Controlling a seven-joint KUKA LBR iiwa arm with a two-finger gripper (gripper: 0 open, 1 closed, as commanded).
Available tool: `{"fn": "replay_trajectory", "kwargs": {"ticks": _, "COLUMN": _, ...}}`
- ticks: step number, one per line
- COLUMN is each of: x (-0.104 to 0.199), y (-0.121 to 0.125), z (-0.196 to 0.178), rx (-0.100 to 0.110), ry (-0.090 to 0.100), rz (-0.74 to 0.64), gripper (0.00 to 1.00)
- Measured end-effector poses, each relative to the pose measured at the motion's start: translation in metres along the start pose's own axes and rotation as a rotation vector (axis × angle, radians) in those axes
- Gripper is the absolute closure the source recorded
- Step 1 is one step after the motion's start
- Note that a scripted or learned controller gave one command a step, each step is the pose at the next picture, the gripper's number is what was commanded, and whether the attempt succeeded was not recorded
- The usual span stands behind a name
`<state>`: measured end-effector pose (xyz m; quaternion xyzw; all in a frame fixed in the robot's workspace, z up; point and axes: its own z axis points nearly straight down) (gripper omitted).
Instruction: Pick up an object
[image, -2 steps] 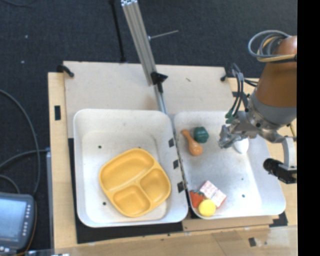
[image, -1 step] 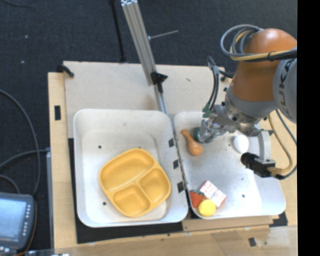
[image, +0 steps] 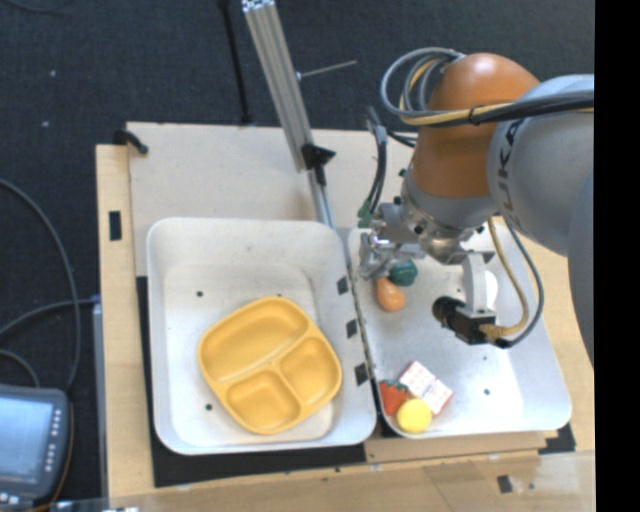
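- Small orange egg-shaped object (image: 390, 295) w/ a dark green round piece (image: 403, 270) touching its top: lies in the right white bin (image: 520, 395), near that bin's left wall, upper part.
- Gripper (image: 378, 256) hangs right by the orange object's upper left; can't tell if it's open or closed.
- Yellow three-compartment plastic tray (image: 270, 363) sits in the left white bin (image: 190, 250), well left of the orange object.
- Below the orange object, at the bin's near-left corner: yellow ball (image: 415, 415), red piece (image: 392, 397), white-and-pink block (image: 422, 383), all bunched together.
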<state>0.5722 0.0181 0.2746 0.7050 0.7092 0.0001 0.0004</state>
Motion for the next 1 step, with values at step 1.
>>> {"fn": "replay_trajectory", "kwargs": {"ticks": 1, "x": 0.0486, "y": 0.0157, "z": 0.0006, "rx": -0.001, "ry": 0.001, "rz": -0.001, "gripper": 1.0}}
